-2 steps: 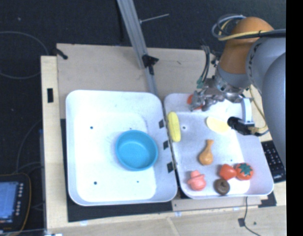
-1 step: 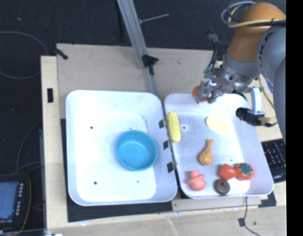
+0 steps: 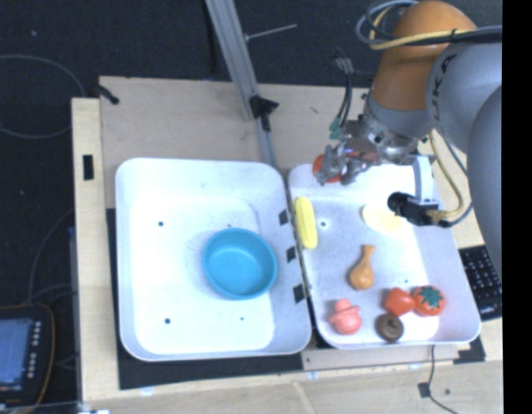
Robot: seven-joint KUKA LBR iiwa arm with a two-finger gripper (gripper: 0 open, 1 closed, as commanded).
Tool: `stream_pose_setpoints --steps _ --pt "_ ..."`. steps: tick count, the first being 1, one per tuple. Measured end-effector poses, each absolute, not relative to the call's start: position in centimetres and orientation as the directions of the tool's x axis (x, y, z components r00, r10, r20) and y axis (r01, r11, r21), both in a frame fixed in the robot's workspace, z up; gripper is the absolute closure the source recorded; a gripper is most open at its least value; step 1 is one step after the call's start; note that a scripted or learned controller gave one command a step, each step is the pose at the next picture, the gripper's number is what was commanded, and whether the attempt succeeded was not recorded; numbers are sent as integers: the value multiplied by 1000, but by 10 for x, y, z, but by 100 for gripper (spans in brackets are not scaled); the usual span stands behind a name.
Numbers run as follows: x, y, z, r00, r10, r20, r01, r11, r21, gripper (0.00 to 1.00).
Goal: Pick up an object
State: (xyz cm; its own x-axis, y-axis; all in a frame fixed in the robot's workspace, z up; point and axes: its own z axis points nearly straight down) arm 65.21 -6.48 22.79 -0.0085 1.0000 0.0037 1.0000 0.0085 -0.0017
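My gripper (image 3: 336, 167) hangs over the far left corner of the right bin (image 3: 447, 270), under the orange-banded wrist. A small red object (image 3: 323, 168) sits between its fingertips, and the fingers look shut on it. In the right bin lie a yellow corn-like piece (image 3: 305, 222) along the left wall, a pale yellow disc (image 3: 382, 219), and an orange gourd shape (image 3: 362, 270). Along the near side are a pink toy (image 3: 344, 316), a brown ring (image 3: 389, 327), a red tomato (image 3: 398, 301) and a red fruit with a green top (image 3: 428, 300).
The left bin (image 3: 153, 197) holds a blue bowl (image 3: 240, 262) near its middle. A grey metal post (image 3: 240, 63) slants down to the gap between the bins. A black fitting with cables (image 3: 414, 207) hangs from the arm over the right bin.
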Motion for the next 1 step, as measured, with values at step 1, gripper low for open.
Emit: stream_pose_setpoints --steps 1 --pt "646 -4 232 -9 1000 2 1000 9 -5 100"
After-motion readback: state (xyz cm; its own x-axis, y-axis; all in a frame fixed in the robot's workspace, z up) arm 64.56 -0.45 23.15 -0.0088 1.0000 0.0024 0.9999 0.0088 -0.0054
